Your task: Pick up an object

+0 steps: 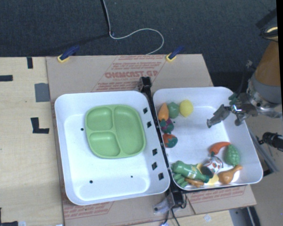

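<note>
Cardboard is lying under two white bins. Over the right bin (pixel 205 94) the gripper (pixel 226 115) is hovering with fingers spread, carrying nothing. Toys (pixel 207 168) are crowding that bin's near corner, a yellow ball (pixel 186 108) sitting at its far side.

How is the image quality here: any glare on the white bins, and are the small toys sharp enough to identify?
Camera view: lighting is even and soft, with the right bin bright but not blown out; the green divided plate is crisp; the toy pile at the near edge is soft and blends together, hard to name singly; the yellow ball reads clearly; the gripper is slightly blurred.
</note>
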Robot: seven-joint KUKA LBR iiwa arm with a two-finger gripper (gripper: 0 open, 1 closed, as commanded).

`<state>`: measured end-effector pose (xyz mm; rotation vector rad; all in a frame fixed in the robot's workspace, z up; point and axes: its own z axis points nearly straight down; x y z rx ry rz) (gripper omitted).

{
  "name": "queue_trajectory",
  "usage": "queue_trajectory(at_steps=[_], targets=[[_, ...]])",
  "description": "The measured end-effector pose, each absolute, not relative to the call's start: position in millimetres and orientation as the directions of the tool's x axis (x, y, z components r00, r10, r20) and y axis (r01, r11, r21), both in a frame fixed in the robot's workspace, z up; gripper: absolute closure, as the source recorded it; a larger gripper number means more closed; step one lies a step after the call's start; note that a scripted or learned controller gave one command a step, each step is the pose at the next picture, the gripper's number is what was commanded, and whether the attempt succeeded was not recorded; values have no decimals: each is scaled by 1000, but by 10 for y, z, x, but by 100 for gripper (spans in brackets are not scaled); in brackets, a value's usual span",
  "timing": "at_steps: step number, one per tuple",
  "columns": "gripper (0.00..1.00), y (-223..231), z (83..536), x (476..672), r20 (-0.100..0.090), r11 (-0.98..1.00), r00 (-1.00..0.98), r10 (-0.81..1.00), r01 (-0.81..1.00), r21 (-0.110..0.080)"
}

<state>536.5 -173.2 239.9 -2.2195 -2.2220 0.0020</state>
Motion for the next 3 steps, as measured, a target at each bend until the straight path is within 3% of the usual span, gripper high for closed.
queue_trajectory(at_steps=[1, 2, 3], targets=[[0, -1020, 3504, 4824, 1, 8, -8, 1000, 1000, 5], [100, -1050, 3547, 4842, 0, 4, -4, 1000, 1000, -2], [100, -298, 4810, 4874, 1, 11, -11, 1000, 1000, 15]])
